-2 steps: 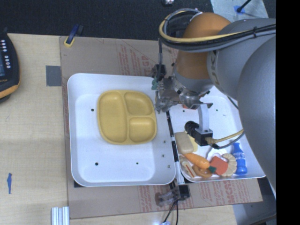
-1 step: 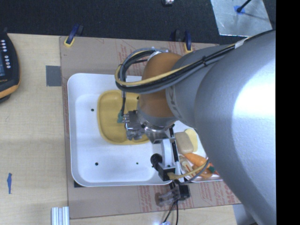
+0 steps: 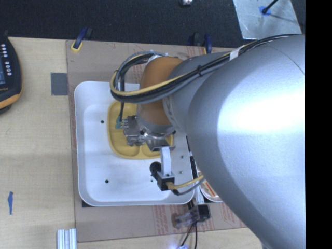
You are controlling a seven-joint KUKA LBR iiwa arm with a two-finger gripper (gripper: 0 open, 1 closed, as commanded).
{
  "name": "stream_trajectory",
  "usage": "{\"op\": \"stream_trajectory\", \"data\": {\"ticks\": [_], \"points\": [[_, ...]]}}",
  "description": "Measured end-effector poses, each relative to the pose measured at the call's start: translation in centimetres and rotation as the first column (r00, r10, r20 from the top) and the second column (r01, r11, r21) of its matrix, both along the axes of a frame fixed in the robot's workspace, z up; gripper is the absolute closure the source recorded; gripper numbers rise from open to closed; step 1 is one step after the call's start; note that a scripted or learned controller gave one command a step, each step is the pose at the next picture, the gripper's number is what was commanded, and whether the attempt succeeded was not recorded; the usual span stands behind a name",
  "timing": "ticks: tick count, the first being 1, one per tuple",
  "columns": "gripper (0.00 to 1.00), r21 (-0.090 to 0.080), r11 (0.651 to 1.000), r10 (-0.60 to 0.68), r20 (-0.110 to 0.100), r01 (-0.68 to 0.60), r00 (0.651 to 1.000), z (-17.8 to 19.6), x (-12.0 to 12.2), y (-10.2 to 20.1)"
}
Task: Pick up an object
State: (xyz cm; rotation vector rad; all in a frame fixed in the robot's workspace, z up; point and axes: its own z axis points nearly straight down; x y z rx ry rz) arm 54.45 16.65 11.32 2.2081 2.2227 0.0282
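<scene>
A yellow, rounded object (image 3: 120,139) lies in the left white bin (image 3: 93,154), near its middle. The grey arm with its orange band (image 3: 158,87) reaches in from the right and hangs right over that object. My gripper (image 3: 136,133) points down onto the yellow object's right half. The wrist body hides the fingertips and much of the object. Only the object's left rim and lower edge show beside the gripper.
The arm's large grey body covers the right bin almost wholly; a sliver of something white and orange (image 3: 208,192) shows at its lower left corner. A black handset (image 3: 8,74) lies at the bench's left edge. Cables (image 3: 187,219) sit below the bins.
</scene>
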Motion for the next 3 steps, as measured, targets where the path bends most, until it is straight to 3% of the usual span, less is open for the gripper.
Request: {"op": "stream_trajectory", "data": {"ticks": [1, 2, 3], "points": [[1.00, 0.012, 1.000, 0.011, -0.004, -0.011, 1.000, -1.1, -1.4, -1.8], [1.00, -0.006, 1.000, -0.006, -0.019, 0.006, 1.000, 4.2, -4.3, -3.9], [1.00, -0.006, 1.000, -0.008, -0.019, 0.007, 1.000, 9.6, -6.9, -5.2]]}}
